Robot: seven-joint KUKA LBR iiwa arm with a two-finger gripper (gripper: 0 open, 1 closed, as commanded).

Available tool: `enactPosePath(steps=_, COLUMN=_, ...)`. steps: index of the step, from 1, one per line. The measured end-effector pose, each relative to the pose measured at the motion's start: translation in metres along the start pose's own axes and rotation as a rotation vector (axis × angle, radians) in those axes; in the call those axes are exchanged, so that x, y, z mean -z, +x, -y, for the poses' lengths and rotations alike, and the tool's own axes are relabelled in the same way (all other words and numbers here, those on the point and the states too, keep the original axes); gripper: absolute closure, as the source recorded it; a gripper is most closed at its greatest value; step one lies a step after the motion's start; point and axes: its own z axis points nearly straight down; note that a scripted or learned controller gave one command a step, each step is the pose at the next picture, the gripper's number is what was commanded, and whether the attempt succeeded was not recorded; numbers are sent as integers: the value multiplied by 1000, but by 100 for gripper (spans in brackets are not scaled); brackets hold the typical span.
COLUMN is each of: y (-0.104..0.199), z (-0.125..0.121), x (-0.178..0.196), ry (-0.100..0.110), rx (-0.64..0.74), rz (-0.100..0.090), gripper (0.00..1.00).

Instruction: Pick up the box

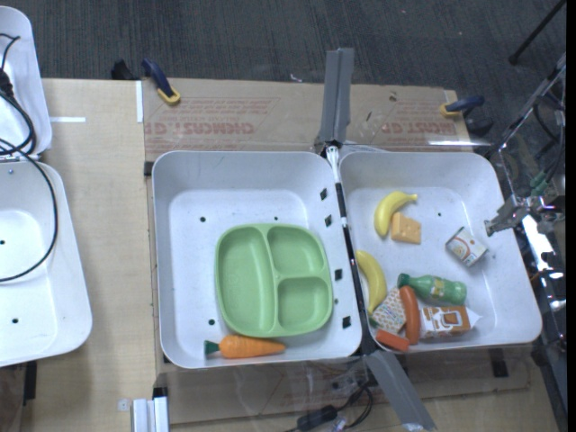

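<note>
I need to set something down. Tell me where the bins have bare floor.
Left bin: bare floor left of and behind the green tray; the carrot takes the front edge. Right bin: bare along the back, behind the banana. Its front is crowded around the bottle.

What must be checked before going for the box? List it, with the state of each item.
1. Box in sight, in the right bin: ok.
2. Box stands free of the cheese and the green bottle: ok.
3. Bare floor around the box for the fingers: ok.
4. Hand at the right rim, near the box: ok.
5. Hand open: cannot tell.
6. Nothing held in the hand: cannot tell.
</note>
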Motion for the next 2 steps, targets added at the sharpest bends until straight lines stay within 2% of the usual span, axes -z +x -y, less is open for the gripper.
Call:
enactPosePath(steps=1, y=-3, z=16, x=-52, ry=-2, rx=186, rz=0, gripper=0)
enactPosePath(steps=2, y=32, z=34, x=-136, ry=-19, rx=292, rz=7, gripper=0)
